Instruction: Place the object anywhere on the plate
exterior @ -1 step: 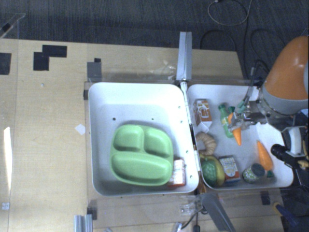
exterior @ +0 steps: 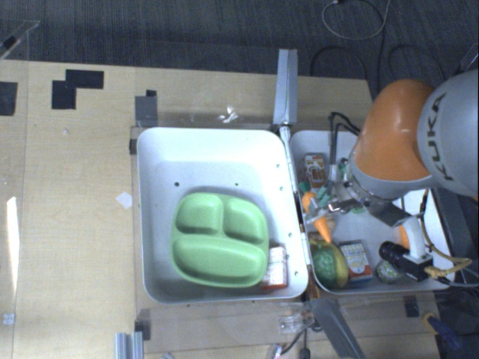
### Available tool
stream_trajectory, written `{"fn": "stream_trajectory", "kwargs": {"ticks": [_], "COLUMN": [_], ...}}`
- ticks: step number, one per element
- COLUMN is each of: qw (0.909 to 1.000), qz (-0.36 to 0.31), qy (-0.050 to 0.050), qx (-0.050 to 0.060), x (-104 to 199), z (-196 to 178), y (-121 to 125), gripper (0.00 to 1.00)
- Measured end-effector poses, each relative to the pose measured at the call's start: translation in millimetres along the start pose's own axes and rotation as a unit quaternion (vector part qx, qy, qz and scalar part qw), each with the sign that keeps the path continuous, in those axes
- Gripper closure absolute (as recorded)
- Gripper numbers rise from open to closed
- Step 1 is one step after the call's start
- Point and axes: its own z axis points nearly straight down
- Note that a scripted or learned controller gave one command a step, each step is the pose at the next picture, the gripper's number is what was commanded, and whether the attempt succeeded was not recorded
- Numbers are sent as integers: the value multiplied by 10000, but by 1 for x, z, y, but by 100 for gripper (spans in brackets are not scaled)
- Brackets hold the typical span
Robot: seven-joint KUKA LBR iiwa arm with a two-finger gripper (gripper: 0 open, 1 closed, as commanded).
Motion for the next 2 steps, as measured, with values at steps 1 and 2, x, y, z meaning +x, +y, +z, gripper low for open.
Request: {"fn": "stream_trajectory", "kwargs": {"ticks": [1, 2], "qw": [9996, 9996], "qz": [-273, -271], "qy": [4, 3], "qx": [5, 3], "x": [81, 81], "z": [17, 17], "y": [62, 62], "gripper": [100, 0]}}
